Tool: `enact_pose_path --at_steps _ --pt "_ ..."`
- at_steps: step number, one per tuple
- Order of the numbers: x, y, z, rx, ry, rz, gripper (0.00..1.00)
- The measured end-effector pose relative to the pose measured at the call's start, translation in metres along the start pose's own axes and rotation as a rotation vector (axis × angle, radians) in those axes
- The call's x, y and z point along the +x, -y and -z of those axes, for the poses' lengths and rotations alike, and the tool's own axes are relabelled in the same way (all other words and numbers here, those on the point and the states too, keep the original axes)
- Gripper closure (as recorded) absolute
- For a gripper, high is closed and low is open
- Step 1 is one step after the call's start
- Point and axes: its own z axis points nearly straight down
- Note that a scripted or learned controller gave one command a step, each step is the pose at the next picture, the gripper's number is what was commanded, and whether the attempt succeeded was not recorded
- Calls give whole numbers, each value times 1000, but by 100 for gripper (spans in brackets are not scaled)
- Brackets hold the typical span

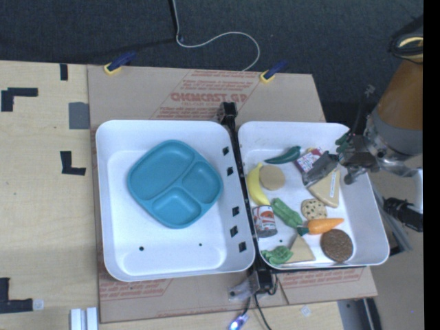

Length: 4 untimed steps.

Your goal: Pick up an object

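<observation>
Grey gripper (328,168) hovers low over the right bin (375,212), fingers spread apart and holding nothing, just above the pale wedge (328,190) beside the small packet (306,160); it should drop straight down, straddle one piece cleanly, then close

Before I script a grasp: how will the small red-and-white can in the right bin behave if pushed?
The small red-and-white can lies on its side, so it would probably roll. The bin's left wall and the green toy vegetable nearby may stop it. It looks rigid, likely light.
</observation>
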Motion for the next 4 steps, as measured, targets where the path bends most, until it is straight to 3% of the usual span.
enact_pose_path --at_steps 1,2,3,4 --pt "38 27 7 -1 0 2 0" --pt "111 26 -23 2 0 5 0" --pt "107 26 -12 0 2 0 100" --pt "176 25 145 -21 -2 8 100"
